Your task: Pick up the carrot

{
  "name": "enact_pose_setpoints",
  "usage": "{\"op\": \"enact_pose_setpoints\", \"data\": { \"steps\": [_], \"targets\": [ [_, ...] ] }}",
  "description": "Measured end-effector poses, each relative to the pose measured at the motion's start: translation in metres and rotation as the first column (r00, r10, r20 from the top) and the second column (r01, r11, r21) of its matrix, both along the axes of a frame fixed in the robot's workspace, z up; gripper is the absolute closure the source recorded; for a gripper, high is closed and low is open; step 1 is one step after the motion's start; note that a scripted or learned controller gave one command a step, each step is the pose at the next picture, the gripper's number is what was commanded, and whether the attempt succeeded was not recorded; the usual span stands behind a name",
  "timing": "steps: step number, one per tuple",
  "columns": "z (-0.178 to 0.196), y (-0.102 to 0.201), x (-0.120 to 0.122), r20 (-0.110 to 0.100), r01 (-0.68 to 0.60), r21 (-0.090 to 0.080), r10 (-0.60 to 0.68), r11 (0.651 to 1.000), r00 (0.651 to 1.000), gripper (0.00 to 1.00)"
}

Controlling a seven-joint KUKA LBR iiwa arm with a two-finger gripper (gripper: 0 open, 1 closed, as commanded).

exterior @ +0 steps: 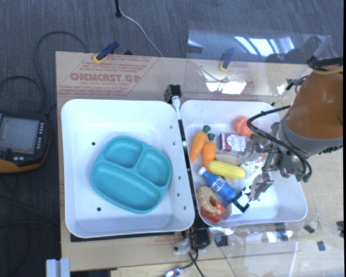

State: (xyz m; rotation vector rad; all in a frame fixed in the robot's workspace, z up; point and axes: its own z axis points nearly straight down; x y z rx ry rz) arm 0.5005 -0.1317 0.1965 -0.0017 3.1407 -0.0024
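Note:
Two orange carrots with green tops lie side by side at the left of the right bin (pixel 288 209): one carrot (pixel 198 145) next to the divider, the other (pixel 210 152) just right of it. My gripper (pixel 254 190) hangs over the middle of the same bin, right of and below the carrots, near a blue bottle (pixel 219 184) and a yellow corn cob (pixel 226 169). It is well apart from both carrots, and nothing is seen held in it.
The right bin also holds a red packet (pixel 232 142), an orange-pink ball (pixel 241 125) and a bun-like toy with red (pixel 211 204). A blue divided plate (pixel 131 173) lies in the left bin (pixel 81 126). A pendant (pixel 14 140) rests on the floor at left.

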Motion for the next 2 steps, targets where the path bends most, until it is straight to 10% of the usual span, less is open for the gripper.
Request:
{"op": "enact_pose_setpoints", "data": {
  "steps": [1,2],
  "targets": [
    [-0.082,0.028,0.062,0.024,0.047,-0.003,-0.046,0.999,0.999,0.00],
    [-0.011,0.110,0.056,0.005,0.396,0.004,-0.396,0.918,0.918,0.00]
  ]
}}
